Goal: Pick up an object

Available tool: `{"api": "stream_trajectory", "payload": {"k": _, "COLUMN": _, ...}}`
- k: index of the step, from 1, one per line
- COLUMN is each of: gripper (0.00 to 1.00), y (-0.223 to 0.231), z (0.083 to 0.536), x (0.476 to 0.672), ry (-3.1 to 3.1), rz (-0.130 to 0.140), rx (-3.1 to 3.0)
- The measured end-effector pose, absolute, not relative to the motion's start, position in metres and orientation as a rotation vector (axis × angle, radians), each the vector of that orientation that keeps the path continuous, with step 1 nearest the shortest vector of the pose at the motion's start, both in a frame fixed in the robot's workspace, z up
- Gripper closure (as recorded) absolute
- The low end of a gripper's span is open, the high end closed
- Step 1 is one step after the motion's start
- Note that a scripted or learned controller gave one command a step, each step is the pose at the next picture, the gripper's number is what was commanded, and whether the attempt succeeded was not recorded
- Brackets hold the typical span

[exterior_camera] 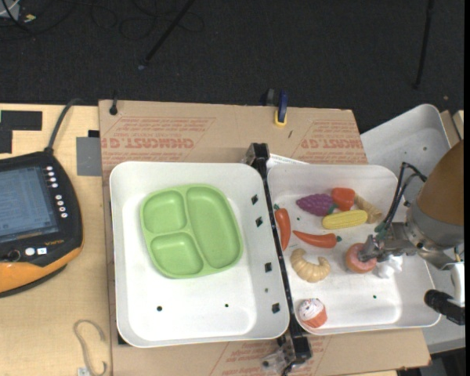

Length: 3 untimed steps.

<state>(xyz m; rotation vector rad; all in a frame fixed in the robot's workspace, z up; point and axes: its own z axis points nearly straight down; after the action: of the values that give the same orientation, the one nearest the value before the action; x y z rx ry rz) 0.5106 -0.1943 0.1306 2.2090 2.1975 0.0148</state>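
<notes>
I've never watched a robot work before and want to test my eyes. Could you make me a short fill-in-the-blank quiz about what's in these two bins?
1. The divided plate in the left bin is coloured ____.
2. That plate has ____ compartments.
3. The gripper sits over the pink ring-shaped toy in the ____ bin.
4. The toy corn cob is coloured ____.

Missing words: green; three; right; yellow.

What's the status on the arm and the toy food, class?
Gripper low in right white bin, at pink round toy. Grasp unconfirmed. Red chilli, beige croissant close by.
</notes>
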Motion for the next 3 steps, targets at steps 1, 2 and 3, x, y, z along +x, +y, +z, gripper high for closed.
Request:
{"api": "stream_trajectory", "payload": {"k": 1, "gripper": 1.00, "y": -0.195, "z": 0.193, "x": 0.508, "ry": 2.220, "rz": 0.001, "rx": 2.221}}
{"api": "stream_trajectory", "payload": {"k": 2, "gripper": 1.00, "y": -0.196, "z": 0.229, "x": 0.509, "ry": 2.221, "rz": 0.001, "rx": 2.220}}
{"api": "stream_trajectory", "payload": {"k": 3, "gripper": 1.00, "y": -0.140, "z": 0.233, "x": 0.510, "ry": 2.229, "rz": 0.001, "rx": 2.220}}
